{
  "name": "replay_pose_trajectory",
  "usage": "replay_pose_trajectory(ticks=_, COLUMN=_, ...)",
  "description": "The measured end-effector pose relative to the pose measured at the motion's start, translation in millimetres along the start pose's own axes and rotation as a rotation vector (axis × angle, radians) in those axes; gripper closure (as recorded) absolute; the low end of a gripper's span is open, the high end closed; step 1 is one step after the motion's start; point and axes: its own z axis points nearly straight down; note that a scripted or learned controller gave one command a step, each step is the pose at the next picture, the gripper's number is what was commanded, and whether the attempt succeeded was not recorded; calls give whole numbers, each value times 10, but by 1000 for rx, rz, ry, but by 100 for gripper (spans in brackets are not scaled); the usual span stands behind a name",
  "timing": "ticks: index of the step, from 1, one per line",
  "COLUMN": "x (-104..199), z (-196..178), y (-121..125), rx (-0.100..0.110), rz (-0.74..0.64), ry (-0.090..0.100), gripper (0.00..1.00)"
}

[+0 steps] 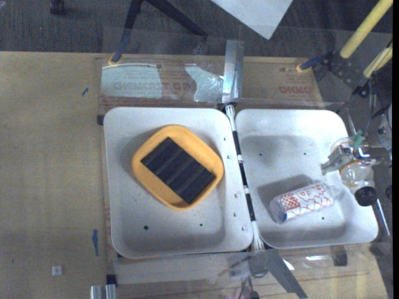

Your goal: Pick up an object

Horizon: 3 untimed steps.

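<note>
A white cylinder with a red pattern lies on its side in the right bin, towards the front. An orange rounded block with a dark ribbed top sits in the middle of the left bin. My gripper hangs over the right bin's right rim, up and to the right of the cylinder and apart from it. It appears as a pale, partly see-through shape with small green marks. I see nothing held in it.
The two bins meet at a central ridge. Behind them lie a cardboard sheet with clear plastic and a metal bracket. Yellow-handled clamps stand at the back right. A black knob sits by the right rim.
</note>
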Motion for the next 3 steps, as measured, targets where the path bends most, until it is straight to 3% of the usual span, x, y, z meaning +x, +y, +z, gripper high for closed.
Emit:
replay_pose_trajectory(ticks=1, x=567, z=1016, y=-95, rx=0, rz=1, ry=0, gripper=0)
replay_pose_trajectory(ticks=3, x=613, z=1655, y=136, rx=-17, rz=-111, ry=-4, gripper=0)
